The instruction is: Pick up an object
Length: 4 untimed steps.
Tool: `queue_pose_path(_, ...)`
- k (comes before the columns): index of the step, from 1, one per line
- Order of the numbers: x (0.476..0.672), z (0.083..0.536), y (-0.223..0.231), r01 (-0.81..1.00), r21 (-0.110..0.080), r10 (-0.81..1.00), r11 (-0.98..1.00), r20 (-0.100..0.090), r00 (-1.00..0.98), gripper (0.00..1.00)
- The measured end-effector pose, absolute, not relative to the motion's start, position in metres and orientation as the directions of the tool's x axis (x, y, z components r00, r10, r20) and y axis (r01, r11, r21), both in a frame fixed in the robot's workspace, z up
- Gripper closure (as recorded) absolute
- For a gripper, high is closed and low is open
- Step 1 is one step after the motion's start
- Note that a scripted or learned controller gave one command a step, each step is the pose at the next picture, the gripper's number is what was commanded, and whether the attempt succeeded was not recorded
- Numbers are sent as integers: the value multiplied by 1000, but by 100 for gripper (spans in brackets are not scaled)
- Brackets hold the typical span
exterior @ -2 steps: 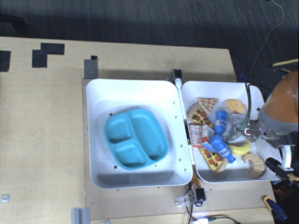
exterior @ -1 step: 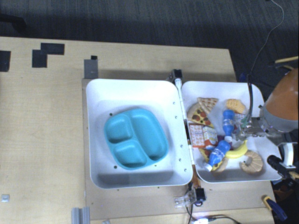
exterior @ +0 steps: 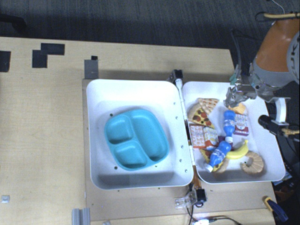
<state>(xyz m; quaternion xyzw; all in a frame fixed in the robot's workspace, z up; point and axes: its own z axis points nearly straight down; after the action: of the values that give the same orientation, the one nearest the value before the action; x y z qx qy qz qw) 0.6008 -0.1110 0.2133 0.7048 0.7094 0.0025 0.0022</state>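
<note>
Worktop (exterior: 42, 139), pale wood, carried two white bins side by side; we catalogued from the left. Left bin (exterior: 96, 125): one blue divided tray (exterior: 136, 138), three compartments, lying flat and slightly turned. Right bin (exterior: 276, 168): a pizza-slice toy (exterior: 204, 110) near the dividing wall, tip toward the lower left; a red-and-white printed packet (exterior: 200, 136) below it; an upper blue bottle (exterior: 228, 122), long axis near vertical in the view, its white cap toward the bin's near edge; a lower blue bottle (exterior: 217, 154), long axis slanting from upper right to lower left; a yellow banana (exterior: 239, 152), curved, lying roughly across the view; a tan ring-shaped piece (exterior: 252, 163) in the near right corner; a small orange item (exterior: 240, 108) just beside the upper bottle.

Hand (exterior: 235, 97) stood over the far part of the right bin, just above the orange item and the upper bottle's far end; we could not tell whether its fingers were apart or together.

Progress, as we judged it: nothing lifted; every item lay in its bin; approach appeared under way, with closing and lifting left to do; likeliest target was the upper bottle or the orange item.
</note>
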Motion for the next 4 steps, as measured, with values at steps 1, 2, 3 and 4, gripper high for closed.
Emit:
queue_pose_path(1, 600, 212, -112, 1000, 4, 1000, 6, 0, -6, 0)
queue_pose_path(2, 625, 87, -141, 1000, 7, 1000, 4, -2, -4, 0)
queue_pose_path(3, 627, 100, -140, 1000, 13, 1000, 9, -3, -9, 100)
queue_pose_path(4, 627, 99, -140, 1000, 13, 1000, 9, -3, -9, 0)
